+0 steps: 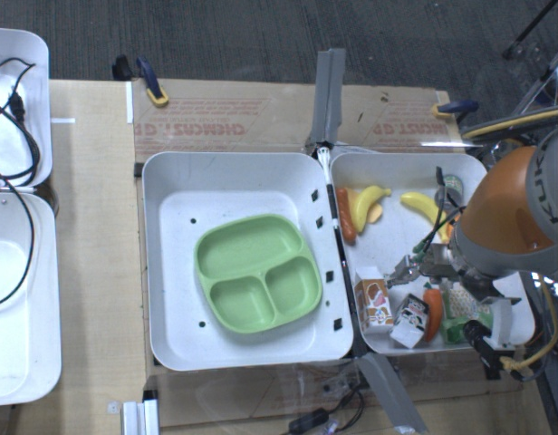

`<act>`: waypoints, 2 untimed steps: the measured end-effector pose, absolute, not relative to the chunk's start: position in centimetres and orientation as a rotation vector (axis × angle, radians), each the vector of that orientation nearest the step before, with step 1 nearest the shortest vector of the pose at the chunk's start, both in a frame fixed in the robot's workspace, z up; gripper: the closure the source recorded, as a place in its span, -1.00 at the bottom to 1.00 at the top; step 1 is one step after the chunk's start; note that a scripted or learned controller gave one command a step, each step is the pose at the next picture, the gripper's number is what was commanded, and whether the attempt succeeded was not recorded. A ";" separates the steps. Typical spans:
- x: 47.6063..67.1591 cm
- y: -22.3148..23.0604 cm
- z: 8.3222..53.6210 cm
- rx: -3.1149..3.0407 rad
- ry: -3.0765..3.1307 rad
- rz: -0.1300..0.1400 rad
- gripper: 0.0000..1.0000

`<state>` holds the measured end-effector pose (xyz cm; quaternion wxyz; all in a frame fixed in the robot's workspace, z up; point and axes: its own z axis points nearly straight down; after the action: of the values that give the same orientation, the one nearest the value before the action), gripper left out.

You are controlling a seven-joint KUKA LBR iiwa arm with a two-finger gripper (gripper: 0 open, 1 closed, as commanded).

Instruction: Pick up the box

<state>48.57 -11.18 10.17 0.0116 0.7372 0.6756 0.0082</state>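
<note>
A brown and white box (374,304) lies in the near left corner of the right bin (401,165). A smaller white carton (410,322) lies just to its right, tilted. My gripper (422,266) hangs over the middle of the right bin, slightly beyond and to the right of the box, under the grey arm with the orange band (512,208). Nothing is visibly held in it.
In the right bin are two bananas (370,202) (422,207), a red-orange vegetable (347,217) along the left wall, an orange carrot (433,312) and green items (456,308) near the cartons. The left bin (170,243) holds a green divided plate (258,272).
</note>
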 end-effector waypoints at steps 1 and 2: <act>58.5 -15.5 9.1 2.622 1.730 -0.005 -1.00; 47.7 -13.9 10.1 2.611 1.750 -0.004 -1.00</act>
<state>47.66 -13.93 10.11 -0.0010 0.8307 0.5567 -0.0011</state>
